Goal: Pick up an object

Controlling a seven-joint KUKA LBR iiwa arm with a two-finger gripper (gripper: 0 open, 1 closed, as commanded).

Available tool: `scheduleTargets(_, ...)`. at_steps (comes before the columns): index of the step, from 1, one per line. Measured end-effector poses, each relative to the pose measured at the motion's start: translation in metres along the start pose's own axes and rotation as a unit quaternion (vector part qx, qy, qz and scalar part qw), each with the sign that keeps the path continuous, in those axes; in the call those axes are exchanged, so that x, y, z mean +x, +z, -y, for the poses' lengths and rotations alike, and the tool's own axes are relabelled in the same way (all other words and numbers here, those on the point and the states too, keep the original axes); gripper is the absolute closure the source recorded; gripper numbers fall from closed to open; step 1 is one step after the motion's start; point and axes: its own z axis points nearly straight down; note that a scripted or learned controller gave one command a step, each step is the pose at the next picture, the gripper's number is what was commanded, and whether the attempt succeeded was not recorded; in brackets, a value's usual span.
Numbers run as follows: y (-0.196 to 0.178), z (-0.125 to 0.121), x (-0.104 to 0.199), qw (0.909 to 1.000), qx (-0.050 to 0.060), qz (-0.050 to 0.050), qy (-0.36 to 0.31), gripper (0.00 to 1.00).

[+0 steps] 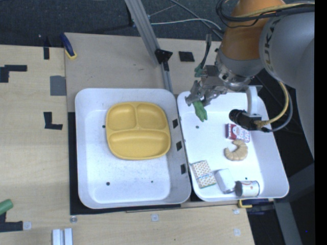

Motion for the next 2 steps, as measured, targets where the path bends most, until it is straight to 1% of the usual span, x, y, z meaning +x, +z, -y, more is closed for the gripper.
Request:
scheduleTargets(1, 0.001, 0.023, 0.052, 1.0, 0.001, 0.001, 0.0, 1.0)
scheduleTargets(2, 0.005, 0.044, 0.096, 1.0, 0.001, 0.001, 0.0, 1.0)
